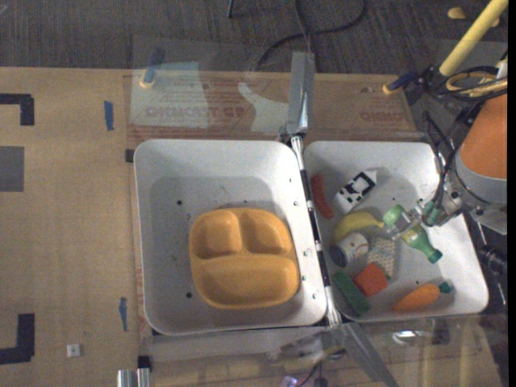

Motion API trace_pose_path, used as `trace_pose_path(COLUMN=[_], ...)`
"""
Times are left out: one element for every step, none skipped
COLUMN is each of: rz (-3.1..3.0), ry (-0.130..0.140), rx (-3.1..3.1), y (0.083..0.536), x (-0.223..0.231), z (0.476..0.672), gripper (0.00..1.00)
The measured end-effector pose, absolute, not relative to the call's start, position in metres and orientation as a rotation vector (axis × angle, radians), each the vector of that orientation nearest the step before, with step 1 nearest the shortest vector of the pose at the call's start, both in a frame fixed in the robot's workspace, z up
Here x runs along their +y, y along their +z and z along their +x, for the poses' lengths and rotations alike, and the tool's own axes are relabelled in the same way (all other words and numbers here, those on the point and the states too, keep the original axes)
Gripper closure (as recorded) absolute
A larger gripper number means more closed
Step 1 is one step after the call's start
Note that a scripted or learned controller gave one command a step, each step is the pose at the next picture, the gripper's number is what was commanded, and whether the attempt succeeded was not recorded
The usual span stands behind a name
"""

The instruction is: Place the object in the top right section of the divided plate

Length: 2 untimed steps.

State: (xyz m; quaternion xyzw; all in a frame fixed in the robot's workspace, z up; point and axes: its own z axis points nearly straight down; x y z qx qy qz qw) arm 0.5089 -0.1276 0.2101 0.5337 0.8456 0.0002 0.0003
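Camera view: orange divided plate [243, 258] sits centred in left bin [153, 184] with bare margins all round; gripper [413, 220], aperture indiscernible, hovers above crowded right bin [476, 289] beside green bottle [421, 244].

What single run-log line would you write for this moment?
arm: over right bin | gripper: among toys, by green bottle | plate: left bin, nothing on it | step: not placed

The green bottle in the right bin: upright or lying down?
Lying down. The green bottle lies on its side on the right bin floor, beside the banana.
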Motion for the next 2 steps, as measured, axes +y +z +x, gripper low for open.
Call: trace_pose_path(rz=[1.623,1.289], ry=[0.000,0.001], rx=[2.690,2.866], y=[0.1838,0.1842], x=[-0.0552,-0.0610], z=[0.4803,0.4803], gripper=[1.00,1.00])
